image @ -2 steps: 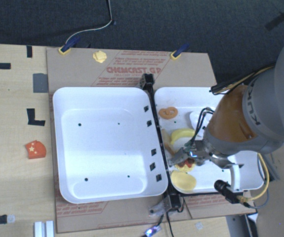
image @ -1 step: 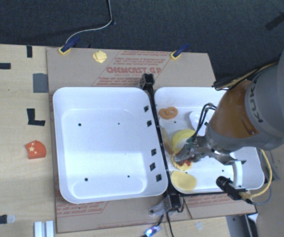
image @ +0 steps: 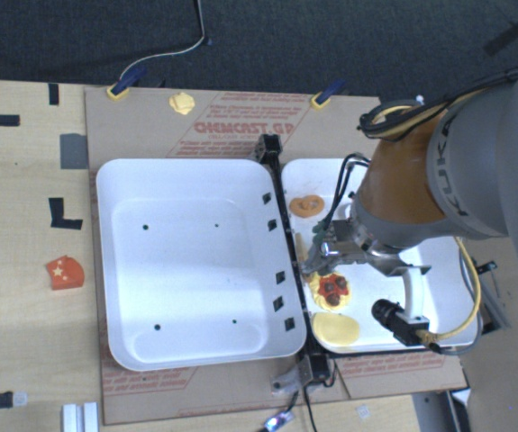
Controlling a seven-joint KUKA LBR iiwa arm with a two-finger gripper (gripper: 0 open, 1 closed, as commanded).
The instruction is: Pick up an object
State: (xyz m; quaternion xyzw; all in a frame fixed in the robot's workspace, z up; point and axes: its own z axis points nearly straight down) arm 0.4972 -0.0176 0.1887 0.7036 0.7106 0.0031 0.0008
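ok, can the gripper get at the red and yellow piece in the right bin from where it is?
Probably yes. The gripper sits low in the right bin, just above the red and yellow piece in the picture, with nothing between them. The divider wall is close on the left, which may crowd the approach.

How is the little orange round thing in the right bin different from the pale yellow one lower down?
The orange round piece is darker and smaller, lying near the far end of the right bin. The pale yellow piece is lighter, broader, and lies at the near end. Both are flat, roundish and lie close to the divider between the bins.
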